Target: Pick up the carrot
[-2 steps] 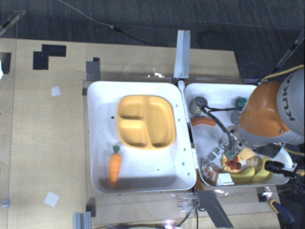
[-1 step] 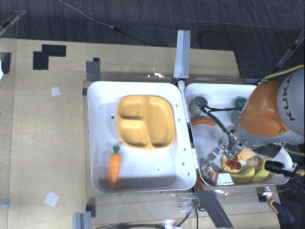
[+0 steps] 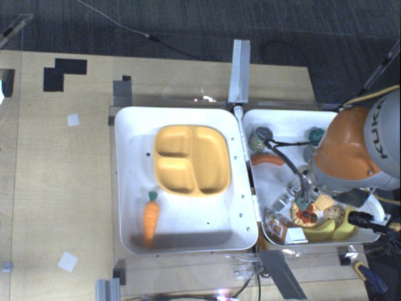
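Observation:
The carrot [image 3: 150, 219], orange with a small green top, lies in the left bin [image 3: 128, 168] near its front left corner, just below the yellow divided plate [image 3: 190, 159]. The gripper [image 3: 296, 198] is low in the right bin [image 3: 282, 121], among the toy food there and far to the right of the carrot. The grey arm with its orange band [image 3: 346, 147] rises over that bin's right side and hides part of it.
The right bin holds a red-orange sausage-like piece [image 3: 267, 159], a grey-green item [image 3: 259, 137], a teal item [image 3: 316, 133], a pizza slice [image 3: 307, 212], a cookie [image 3: 335, 215], a banana [image 3: 326, 232]. A black cable [image 3: 285, 158] loops from the gripper.

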`<state>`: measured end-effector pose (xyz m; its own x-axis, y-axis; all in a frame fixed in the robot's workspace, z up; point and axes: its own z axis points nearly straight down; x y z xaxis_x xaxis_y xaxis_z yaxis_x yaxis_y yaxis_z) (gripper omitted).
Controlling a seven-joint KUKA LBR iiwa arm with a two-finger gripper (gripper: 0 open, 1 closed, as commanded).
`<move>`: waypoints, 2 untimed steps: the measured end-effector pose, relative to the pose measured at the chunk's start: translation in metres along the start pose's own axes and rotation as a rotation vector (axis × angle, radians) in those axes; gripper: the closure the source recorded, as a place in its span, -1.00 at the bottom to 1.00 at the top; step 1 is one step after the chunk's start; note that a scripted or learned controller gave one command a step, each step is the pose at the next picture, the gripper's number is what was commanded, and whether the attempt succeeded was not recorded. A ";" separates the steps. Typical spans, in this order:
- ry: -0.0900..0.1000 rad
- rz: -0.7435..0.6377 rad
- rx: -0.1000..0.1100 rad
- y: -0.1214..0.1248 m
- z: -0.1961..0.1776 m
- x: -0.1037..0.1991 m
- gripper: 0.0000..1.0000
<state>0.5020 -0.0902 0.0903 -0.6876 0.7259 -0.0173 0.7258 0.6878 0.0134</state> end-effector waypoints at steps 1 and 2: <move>0.001 0.139 -0.002 -0.007 0.000 0.004 -1.00; 0.001 0.139 -0.002 -0.007 0.000 0.004 -1.00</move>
<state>0.4941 -0.0917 0.0903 -0.5805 0.8142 -0.0145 0.8140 0.5806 0.0174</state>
